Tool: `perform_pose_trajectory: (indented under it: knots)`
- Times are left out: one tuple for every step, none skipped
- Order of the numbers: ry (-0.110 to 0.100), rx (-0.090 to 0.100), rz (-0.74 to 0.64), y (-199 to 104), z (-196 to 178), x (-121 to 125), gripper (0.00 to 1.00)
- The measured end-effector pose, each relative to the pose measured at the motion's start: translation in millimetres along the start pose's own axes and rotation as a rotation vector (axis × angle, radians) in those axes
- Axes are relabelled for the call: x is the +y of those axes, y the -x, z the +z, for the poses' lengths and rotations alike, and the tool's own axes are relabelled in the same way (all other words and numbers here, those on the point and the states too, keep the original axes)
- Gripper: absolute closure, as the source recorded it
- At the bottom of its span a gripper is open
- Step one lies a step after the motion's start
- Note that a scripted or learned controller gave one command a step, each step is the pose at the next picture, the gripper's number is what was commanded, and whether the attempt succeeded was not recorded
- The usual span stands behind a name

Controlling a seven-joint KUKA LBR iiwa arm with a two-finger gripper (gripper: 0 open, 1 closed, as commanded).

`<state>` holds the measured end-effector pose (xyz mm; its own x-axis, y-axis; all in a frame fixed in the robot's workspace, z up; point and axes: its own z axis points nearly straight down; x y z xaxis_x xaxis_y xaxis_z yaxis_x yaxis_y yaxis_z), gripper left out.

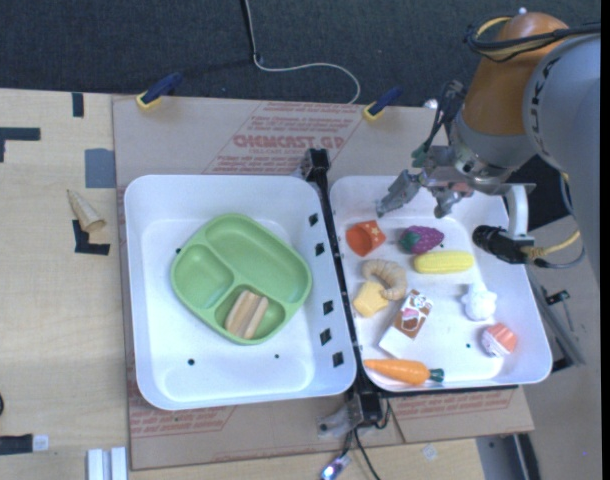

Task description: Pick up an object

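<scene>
Tool (421, 198) fingers spread wide, holding nothing, above purple grapes (422, 237).

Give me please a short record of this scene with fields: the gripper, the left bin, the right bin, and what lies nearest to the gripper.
gripper: open, fingers spread, above the far part of the right bin, holding nothing
left bin: holds a green divided plate with a tan toy food piece in one compartment
right bin: holds a red piece, purple grapes, yellow corn, a carrot, a small carton and other toy foods
nearest to gripper: the purple grapes and the red piece, both just below it in the view
</scene>
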<state>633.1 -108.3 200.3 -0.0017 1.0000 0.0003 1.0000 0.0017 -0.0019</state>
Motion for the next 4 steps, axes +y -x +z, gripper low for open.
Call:
perform_pose_trajectory:
  knots:
    - [-0.004,0.0,0.002,14.8,103.4,-21.4,0.0]
    - [-0.001,0.0,0.001,-13.4,116.6,-67.6,0.0]
    - [0.0,-0.001,0.0,-12.4,106.3,-66.0,1.0]
    - [0.006,0.002,-0.005,-78.9,11.1,-75.6,1.0]
